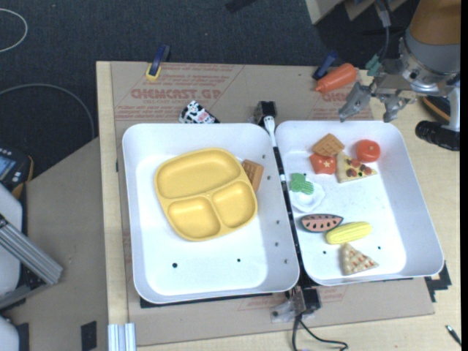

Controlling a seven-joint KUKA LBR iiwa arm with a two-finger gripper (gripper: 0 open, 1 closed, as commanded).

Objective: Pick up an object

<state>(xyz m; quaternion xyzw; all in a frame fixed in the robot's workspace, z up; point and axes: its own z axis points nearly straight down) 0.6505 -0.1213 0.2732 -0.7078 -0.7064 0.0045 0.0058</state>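
Gripper (374,108) at one o'clock over right bin's (409,196) far rim, fingers spread, holding nothing, tomato (368,151) just below.

Both white bins, left (139,218) and right (409,196), present as smooth moulded plastic with a slight sheen. The yellow divided tray (205,192) is glossy plastic, evenly coloured. The toy food pieces, including the corn cob (348,232), tomato (368,150) and watermelon slice (322,222), look like smooth plastic with a soft shine. The surface (219,86) is a matt tan board, apparently cardboard or fibreboard, with printed red lettering. The floor (88,20) shows a dark, rough carpet texture. The gripper (373,102) appears to be grey metal, dull in finish.
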